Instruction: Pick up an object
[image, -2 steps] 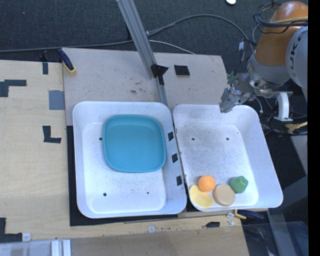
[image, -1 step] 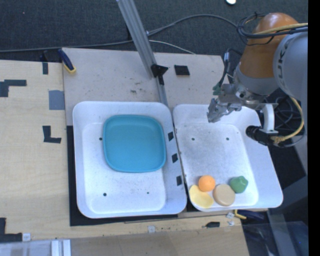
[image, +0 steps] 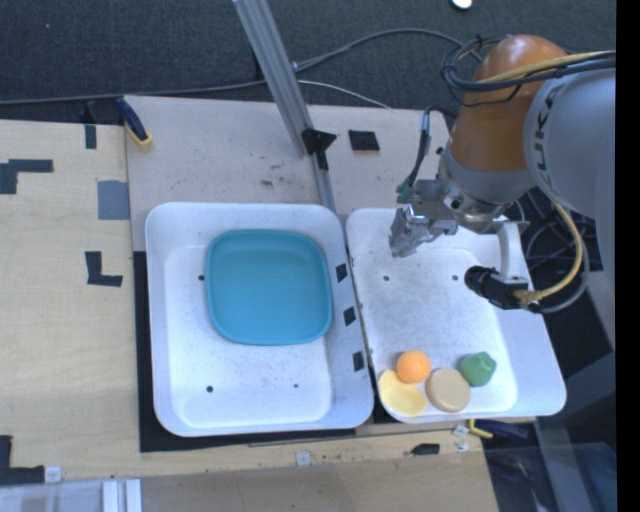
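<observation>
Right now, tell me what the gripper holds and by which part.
Nothing shows between the fingers of the gripper. It hangs over the far end of the right bin, apart from the orange ball and the other pieces in the near corner.

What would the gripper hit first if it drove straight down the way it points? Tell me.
Most likely the bare white floor of the right bin. The gripper points down over that bin's upper part, well apart from the orange ball, green piece and tan disc near its lower edge. Its height is unclear.
</observation>
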